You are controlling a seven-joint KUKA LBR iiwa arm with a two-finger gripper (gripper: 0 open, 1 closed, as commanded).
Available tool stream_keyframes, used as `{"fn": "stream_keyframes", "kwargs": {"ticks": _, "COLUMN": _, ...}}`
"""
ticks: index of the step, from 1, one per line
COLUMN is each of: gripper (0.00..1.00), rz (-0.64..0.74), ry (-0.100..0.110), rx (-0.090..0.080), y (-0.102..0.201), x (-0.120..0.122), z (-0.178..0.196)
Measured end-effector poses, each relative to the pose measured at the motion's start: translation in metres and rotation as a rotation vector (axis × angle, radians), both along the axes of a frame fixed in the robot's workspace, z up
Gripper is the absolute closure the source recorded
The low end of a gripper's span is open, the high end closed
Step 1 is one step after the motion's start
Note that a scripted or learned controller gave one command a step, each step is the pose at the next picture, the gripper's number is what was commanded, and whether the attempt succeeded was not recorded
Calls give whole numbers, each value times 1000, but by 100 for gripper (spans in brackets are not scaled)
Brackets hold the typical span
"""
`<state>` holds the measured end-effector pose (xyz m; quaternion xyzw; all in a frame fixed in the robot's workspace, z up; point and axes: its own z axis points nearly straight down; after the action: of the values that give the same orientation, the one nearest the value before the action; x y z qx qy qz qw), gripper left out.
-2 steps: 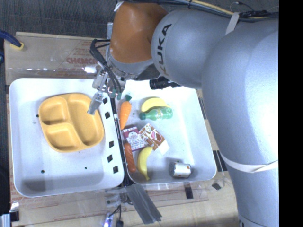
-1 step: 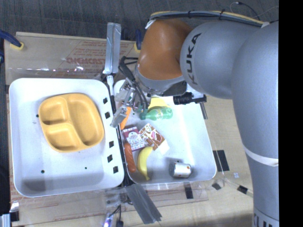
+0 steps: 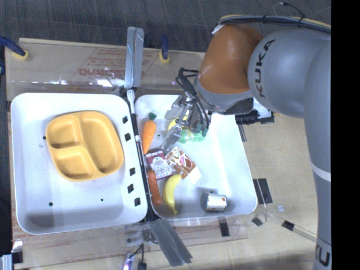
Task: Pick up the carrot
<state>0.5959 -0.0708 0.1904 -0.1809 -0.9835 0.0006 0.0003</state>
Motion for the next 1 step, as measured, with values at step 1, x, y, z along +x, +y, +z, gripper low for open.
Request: {"fn": "stream_keyframes", "kwargs": {"ticks": 1, "gripper": 100, "rz": 4, "ry": 1, "rx": 0, "y": 1, "x": 1, "z": 8}}
